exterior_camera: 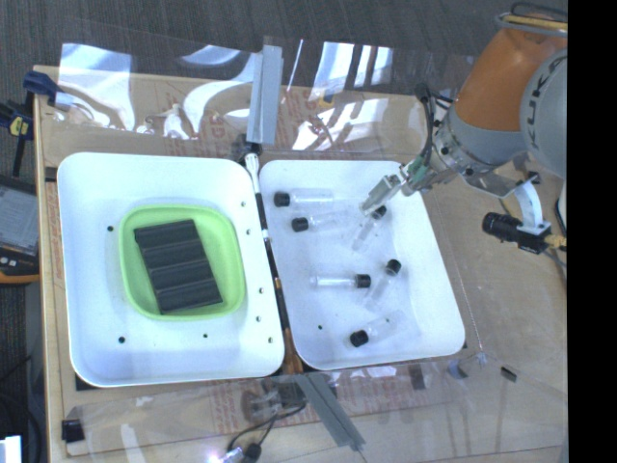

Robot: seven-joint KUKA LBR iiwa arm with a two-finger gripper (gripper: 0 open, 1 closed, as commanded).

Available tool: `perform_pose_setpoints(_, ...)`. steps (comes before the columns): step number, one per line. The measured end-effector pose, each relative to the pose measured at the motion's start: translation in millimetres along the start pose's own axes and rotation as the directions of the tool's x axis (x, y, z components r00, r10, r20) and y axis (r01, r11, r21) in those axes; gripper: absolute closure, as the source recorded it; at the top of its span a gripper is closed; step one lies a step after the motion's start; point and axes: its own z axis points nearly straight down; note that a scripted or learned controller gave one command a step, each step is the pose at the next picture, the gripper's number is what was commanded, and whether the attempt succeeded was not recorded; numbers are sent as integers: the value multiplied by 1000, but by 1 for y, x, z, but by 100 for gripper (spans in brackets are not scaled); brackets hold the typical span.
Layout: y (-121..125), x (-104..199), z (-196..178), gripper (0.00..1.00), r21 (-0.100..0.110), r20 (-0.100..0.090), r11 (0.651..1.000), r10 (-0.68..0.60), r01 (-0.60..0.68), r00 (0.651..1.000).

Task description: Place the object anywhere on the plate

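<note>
We judge the task barely begun. The lime-green square plastic plate (132, 258) in the left white bin (82, 186) carries only a dark ribbed block (177, 265); none of the small clear vials with black caps (339, 281) has reached it. They all lie scattered in the right white bin (439, 302), well apart from the plate. Our hand (378, 201) hangs over that bin's far corner, just above one vial; whether it is wide or narrow we cannot tell. Grasp, carry and release all remain.

arm (511, 85) cut off at right edge, tool (378, 199) fingers too small to read
</note>
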Motion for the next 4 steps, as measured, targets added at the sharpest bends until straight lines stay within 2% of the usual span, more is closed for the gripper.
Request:
perform_pose_setpoints(1, -7, 0, -134, 0, -1, 0, 997, 84, -84, 997)
perform_pose_setpoints(2, -54, 18, -194, 0, -1, 0, 980, 200, -200, 980)
perform_pose_setpoints(3, -87, 30, -200, 0, 4, -2, 943, 333, -333, 943)
perform_pose_setpoints(4, -116, 41, -198, 0, 5, -1, 880, 474, -474, 880)
